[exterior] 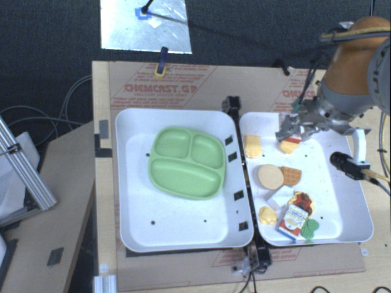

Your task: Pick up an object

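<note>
I see the gripper (292,133) low in the right bin (354,221), near its back edge, fingers closed on a small yellow-and-red piece (289,144). Just left, a yellow block (253,146) lies by the divider. Round tan disc (270,176), waffle piece (292,176) and a carton (294,215) crowd mid-bin. Left bin (137,224) holds the green divided plate (187,162); open floor around it.
</note>
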You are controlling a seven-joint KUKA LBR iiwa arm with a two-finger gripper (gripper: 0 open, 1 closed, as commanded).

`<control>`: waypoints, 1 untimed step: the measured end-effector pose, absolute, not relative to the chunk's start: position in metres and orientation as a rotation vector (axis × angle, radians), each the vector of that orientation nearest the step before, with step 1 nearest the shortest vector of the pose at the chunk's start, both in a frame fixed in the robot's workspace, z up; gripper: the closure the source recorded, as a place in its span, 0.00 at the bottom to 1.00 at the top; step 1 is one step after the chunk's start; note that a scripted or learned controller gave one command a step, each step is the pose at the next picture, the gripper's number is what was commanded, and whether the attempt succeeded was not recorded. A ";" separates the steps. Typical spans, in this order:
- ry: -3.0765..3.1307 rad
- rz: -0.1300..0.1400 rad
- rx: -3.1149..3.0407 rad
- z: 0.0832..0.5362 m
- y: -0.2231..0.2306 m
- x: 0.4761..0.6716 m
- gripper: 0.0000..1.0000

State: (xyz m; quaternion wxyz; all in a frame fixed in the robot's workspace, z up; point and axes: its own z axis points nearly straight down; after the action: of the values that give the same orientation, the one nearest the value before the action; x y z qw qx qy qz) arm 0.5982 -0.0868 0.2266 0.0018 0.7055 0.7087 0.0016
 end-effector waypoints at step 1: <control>2.229 0.002 2.214 0.215 -0.060 0.600 1.00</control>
State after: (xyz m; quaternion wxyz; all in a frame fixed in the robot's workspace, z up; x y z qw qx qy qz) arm 0.6000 -0.0598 0.2154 0.0000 0.7048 0.7094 0.0007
